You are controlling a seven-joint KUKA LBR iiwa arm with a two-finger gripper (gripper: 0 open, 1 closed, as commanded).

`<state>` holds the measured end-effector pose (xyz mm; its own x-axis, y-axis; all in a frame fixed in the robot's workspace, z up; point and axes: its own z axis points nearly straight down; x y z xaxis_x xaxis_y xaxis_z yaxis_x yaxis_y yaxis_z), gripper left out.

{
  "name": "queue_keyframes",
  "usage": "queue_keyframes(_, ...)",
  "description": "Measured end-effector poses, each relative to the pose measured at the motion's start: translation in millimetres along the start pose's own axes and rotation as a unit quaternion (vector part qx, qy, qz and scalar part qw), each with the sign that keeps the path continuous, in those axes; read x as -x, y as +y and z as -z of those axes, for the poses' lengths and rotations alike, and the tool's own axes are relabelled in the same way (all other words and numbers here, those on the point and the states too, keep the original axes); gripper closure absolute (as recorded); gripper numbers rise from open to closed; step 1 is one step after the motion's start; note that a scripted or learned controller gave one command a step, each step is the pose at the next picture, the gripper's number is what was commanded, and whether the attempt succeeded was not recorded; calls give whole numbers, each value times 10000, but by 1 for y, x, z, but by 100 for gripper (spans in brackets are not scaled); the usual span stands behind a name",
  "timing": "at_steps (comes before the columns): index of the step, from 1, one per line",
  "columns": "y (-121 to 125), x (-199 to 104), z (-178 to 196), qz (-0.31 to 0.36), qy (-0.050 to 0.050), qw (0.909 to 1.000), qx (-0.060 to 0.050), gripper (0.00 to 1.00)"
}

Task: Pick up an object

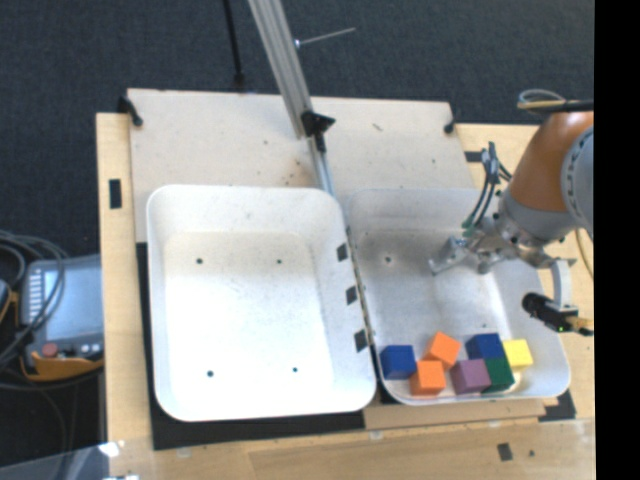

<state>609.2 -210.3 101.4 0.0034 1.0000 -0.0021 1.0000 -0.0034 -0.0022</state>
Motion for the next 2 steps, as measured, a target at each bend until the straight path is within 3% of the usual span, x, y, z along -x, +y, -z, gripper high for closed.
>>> queue_keyframes(1, 2, 1, 15, -11, -9, 10000, 44, 100)
queue_keyframes(2, 2, 4, 59, -10, 0, 10000, 40, 100)
